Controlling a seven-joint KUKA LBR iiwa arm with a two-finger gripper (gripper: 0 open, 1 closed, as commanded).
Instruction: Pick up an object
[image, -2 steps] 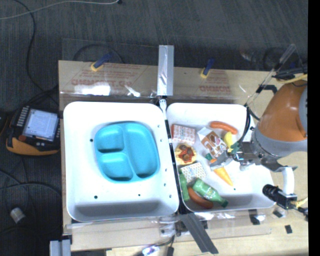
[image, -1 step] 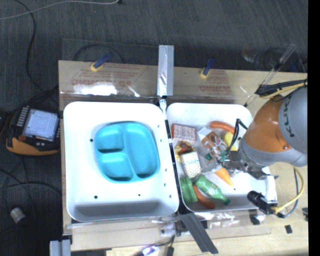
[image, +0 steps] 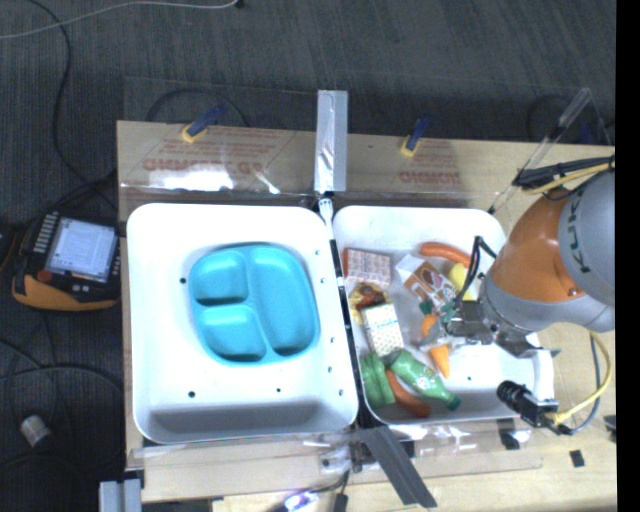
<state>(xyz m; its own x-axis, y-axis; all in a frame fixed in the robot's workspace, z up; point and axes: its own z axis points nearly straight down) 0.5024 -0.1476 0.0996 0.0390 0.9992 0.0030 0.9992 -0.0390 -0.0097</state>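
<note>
The right bin (image: 400, 222) holds a heap of toy food: a waffle-patterned box (image: 367, 265), a white packet (image: 382, 327), a green bottle (image: 424, 379), a green vegetable (image: 372, 376), an orange sausage (image: 441, 251), small carrots (image: 440, 358) and a printed bag (image: 432, 283). My gripper (image: 456, 326) hangs low over the middle right of this heap, beside the carrots and the printed bag. The wrist body hides its fingertips. Behind it the grey arm with its orange band (image: 535, 260) covers the bin's right side.
The left bin (image: 160, 400) carries a blue divided tray (image: 252, 302). A metal divider post (image: 331, 140) stands at the back between the bins. Cables (image: 560, 170) run at the right, and a handheld device (image: 70, 255) lies off the bench at the left.
</note>
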